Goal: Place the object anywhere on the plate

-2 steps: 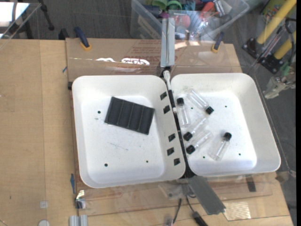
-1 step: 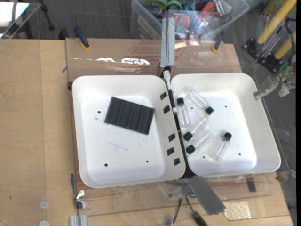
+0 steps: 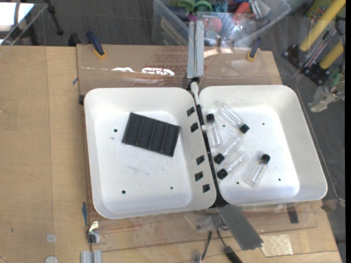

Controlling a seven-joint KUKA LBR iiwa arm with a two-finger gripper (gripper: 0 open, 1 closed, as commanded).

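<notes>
A dark grey ribbed rectangular plate (image 3: 151, 133) lies flat in the left white bin (image 3: 109, 196), toward its upper middle, turned slightly clockwise. Several clear vials with black caps lie scattered in the right white bin (image 3: 296, 125). One vial (image 3: 233, 118) lies near the top, another vial (image 3: 213, 132) close to the divider, and a third vial (image 3: 256, 170) lower right, apart from the others. More vials (image 3: 230, 156) lie on their sides between them, caps pointing toward the divider.
A row of small black clips (image 3: 198, 159) runs along the divider between the bins. A metal bar (image 3: 194, 48) stands behind it. A clear tub of colourful toys (image 3: 219, 4) sits at the back. Bare wooden bench (image 3: 38, 147) spreads to the left.
</notes>
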